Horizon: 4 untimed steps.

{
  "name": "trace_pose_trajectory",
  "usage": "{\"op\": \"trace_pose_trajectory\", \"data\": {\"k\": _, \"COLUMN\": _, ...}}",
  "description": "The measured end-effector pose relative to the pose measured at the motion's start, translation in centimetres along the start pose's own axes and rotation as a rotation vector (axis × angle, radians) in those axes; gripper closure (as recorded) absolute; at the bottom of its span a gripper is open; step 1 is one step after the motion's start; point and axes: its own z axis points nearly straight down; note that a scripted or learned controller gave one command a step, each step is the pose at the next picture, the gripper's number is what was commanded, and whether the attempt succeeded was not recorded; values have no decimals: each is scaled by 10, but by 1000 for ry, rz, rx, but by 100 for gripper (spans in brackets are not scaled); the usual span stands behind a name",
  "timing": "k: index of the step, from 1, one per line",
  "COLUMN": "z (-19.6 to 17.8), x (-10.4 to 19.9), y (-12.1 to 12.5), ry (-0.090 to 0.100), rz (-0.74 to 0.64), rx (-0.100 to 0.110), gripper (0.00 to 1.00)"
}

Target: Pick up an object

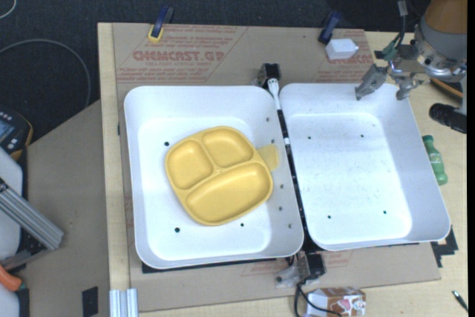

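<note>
From the fixed camera above the bench, my claw (386, 84) hangs over the far right corner of the right bin (356, 223), fingers spread and gripping nothing, both tips pointing down with a clear gap between them. I judge it is parked high at the bin's far rim so the camera keeps an open look at both bins before a pick begins. The only thing to pick, a yellow divided plate (217, 174), lies flat in the left bin (148, 234), near its middle and reaching toward its right wall, its three hollows facing up. A small yellow tab of the plate touches or nearly touches that wall; I cannot tell which. The plate is well apart from my claw, with the wall between the bins in between, so the reach across is, by my reckoning, not yet begun.
</note>
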Motion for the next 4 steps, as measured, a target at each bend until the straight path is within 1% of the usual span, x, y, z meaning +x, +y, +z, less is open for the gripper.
{"op": "trace_pose_trajectory", "data": {"k": 1, "z": -72, "x": 39, "y": -73, "ry": 2, "rz": -2, "rx": -2, "gripper": 0}}
{"op": "trace_pose_trajectory", "data": {"k": 2, "z": -119, "x": 102, "y": -130, "ry": 3, "rz": -7, "rx": -2, "gripper": 0}}
{"op": "trace_pose_trajectory", "data": {"k": 3, "z": -211, "x": 138, "y": -173, "ry": 1, "rz": -5, "rx": -12, "gripper": 0}}
{"op": "trace_pose_trajectory", "data": {"k": 4, "z": -217, "x": 136, "y": -171, "ry": -2, "rz": -1, "rx": -7, "gripper": 100}}
